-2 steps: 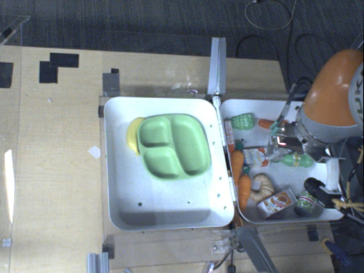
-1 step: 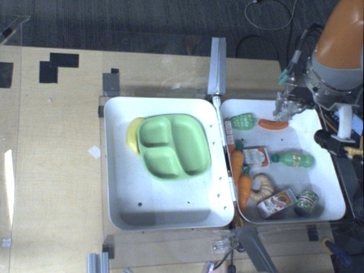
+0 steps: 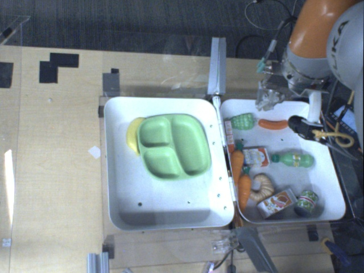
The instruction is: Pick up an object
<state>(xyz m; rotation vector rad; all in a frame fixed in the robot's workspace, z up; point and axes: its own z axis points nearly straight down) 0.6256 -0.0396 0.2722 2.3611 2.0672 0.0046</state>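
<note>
Left bin [image 3: 114, 169]: my divided tray [image 3: 172, 145] lies in it.
Right bin [image 3: 335, 181]: bottle [image 3: 293, 160], carrots [image 3: 240, 181], croissant [image 3: 262, 187] lie in it.

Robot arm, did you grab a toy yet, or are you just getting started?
Just getting started. Done so far: the gripper is over the back edge of the right bin, near the green toy and the orange carrot. In hand: nothing seen between its fingers. Left: come down, grab one toy and lift it. The bottle, the croissant and the others all lie in the bin.
</note>
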